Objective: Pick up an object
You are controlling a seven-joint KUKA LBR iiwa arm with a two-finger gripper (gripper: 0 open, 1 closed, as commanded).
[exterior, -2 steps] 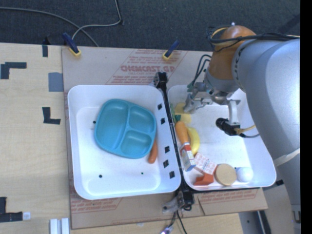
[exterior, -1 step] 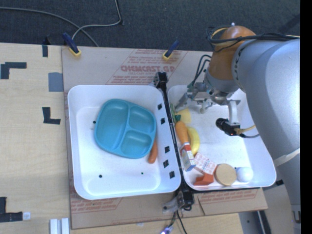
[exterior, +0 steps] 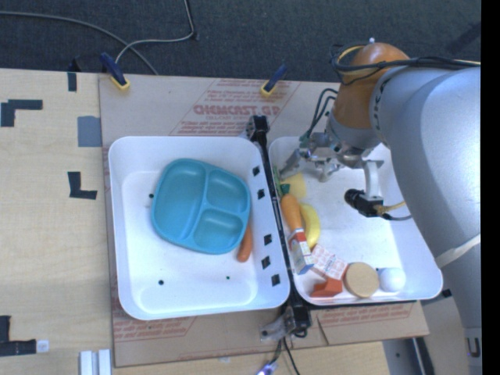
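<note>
Over the right bin point(exterior: 406, 264) the grey arm point(exterior: 437, 155) reached in from the right, its orange band point(exterior: 361, 84) sitting above the wrist. The gripper point(exterior: 319, 161) hung low at the bin's far left corner, close to the divider between the two bins. Whether it was clenched or released could not be told from this slant, and nothing could be seen held in it.

Along the right bin's left wall lay a row of objects. A small green and yellow piece point(exterior: 289, 186) sat just below the gripper. Next came a carrot point(exterior: 292, 212), lying lengthwise beside the wall, with a banana point(exterior: 311, 225) touching its right side. Nearer the camera lay a small tube point(exterior: 301, 255) and a red and white packet point(exterior: 328, 264). At the near edge a red piece point(exterior: 326, 288) rested beside a tan disc point(exterior: 362, 280), and a white ball point(exterior: 391, 278) sat just right of the disc. A black part point(exterior: 363, 202) with a cable hung off the arm over the middle of the bin.

The left bin point(exterior: 137, 287) held a blue divided plate point(exterior: 201, 205), tilted slightly, with a second small carrot point(exterior: 245, 244) lying against its lower right rim.

Both bins stood on a cardboard sheet point(exterior: 226, 108) clamped at its far edge by two blue and yellow clips point(exterior: 114, 70), all on the pale wooden tabletop point(exterior: 47, 233).
</note>
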